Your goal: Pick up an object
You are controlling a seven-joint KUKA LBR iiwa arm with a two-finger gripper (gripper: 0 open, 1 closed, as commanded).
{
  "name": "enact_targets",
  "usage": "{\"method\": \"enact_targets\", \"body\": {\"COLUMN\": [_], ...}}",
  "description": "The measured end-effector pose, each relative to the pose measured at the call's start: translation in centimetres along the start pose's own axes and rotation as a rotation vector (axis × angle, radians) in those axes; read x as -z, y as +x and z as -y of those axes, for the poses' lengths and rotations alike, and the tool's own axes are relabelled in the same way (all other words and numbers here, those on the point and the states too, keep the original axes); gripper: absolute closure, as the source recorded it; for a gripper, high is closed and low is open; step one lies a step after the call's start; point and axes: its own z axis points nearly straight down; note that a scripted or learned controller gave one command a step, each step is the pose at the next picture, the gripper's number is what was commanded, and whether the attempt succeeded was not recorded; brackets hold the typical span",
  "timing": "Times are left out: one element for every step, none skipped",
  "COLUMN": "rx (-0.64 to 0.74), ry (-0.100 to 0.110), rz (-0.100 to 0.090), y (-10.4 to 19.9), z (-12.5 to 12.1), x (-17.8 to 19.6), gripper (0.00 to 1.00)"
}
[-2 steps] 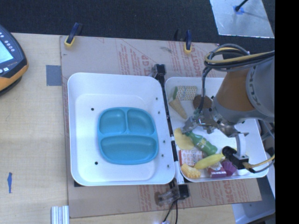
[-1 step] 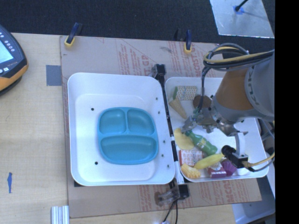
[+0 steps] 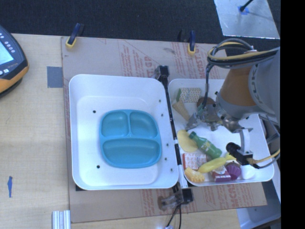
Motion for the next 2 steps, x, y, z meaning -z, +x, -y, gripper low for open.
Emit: {"method": "enact_targets", "body": {"rx": [-0.001,0.0], "ry": [0.008,0.005], "rz": [-0.001,-0.001], "y": [0.7,0.6], "z": [4.1,3.8], "x": [-0.1,1.0], "gripper": [0.0,1.0]}}
